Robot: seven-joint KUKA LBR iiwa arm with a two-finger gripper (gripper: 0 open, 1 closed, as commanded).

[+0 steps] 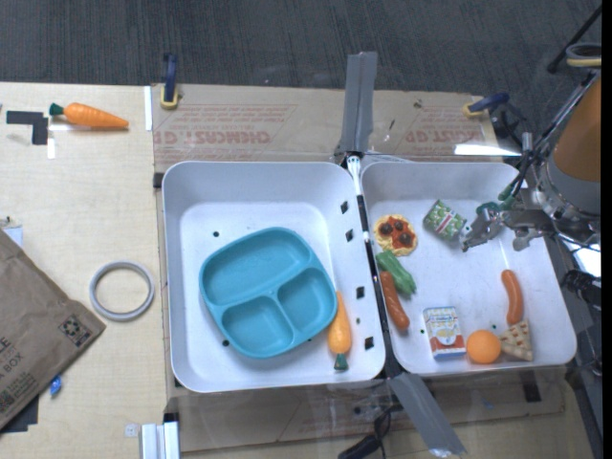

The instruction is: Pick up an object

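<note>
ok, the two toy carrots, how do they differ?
The carrot on the bench lies outside the bins at far left, roughly level across the view; the carrot in the left bin lies near upright in the view, touching the teal tray. The bench one has its green top pointing left; the bin one's points toward the bottom edge. The bin one looks stubbier. Both are orange with green tops.

arm (585,142): cut by right edge | cardboard box (33,328): cut by left edge
</note>
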